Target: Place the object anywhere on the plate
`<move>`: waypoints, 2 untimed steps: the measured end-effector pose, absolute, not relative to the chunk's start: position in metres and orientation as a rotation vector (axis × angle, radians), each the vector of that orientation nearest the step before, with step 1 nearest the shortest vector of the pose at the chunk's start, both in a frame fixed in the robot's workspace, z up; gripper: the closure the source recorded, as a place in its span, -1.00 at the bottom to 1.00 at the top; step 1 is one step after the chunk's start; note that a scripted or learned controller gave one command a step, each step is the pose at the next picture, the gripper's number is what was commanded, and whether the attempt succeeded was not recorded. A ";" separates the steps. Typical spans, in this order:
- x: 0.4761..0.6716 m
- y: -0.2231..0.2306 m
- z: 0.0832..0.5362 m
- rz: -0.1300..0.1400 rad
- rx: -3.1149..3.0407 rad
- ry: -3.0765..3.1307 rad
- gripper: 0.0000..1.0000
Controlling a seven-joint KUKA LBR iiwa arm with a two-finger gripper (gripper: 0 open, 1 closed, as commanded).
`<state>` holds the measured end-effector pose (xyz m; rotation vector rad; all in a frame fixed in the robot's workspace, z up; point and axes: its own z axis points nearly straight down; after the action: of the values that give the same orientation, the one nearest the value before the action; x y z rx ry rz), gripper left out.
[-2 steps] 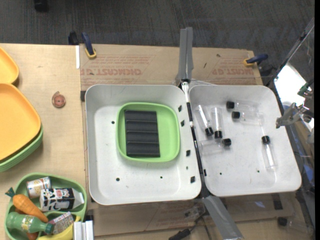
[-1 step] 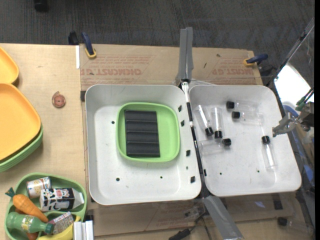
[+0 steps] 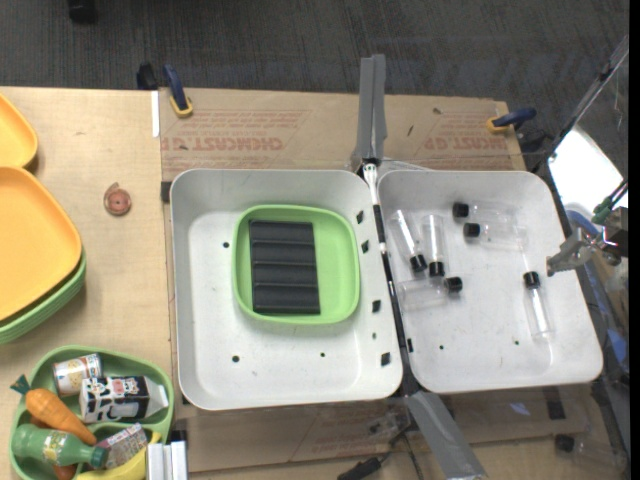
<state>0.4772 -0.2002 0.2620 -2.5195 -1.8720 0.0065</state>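
Left of the central divider (image 3: 372,118) between the two bins, the green plate (image 3: 296,310) sits mid-floor in the left bin (image 3: 200,368), square and raised-rimmed, with a dark ribbed insert (image 3: 284,265) covering its centre; it is well clear of the bin walls, presumably so a drop from any approach lands on it. Right of the divider, the right bin (image 3: 500,363) holds the candidate objects: clear tubes with black caps. Several lie in a loose cluster just beside the divider (image 3: 428,251), two caps sit further back (image 3: 465,220), and one tube lies alone toward the far right wall (image 3: 536,303). All lie flat and scattered, none on the plate, so the transfer is judged not yet done. Far right of the divider, at the right bin's rim, a metallic gripper part (image 3: 570,256) reaches in; its opening cannot be told, and nothing is seen in its grasp. Judged nearest target: the lone tube.
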 end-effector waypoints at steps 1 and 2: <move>0.477 -0.203 0.250 0.006 -2.594 -1.766 -1.00; 0.478 -0.198 0.246 0.004 -2.629 -1.716 -1.00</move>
<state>0.4775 -0.1980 0.2462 -2.6292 -1.7157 0.0043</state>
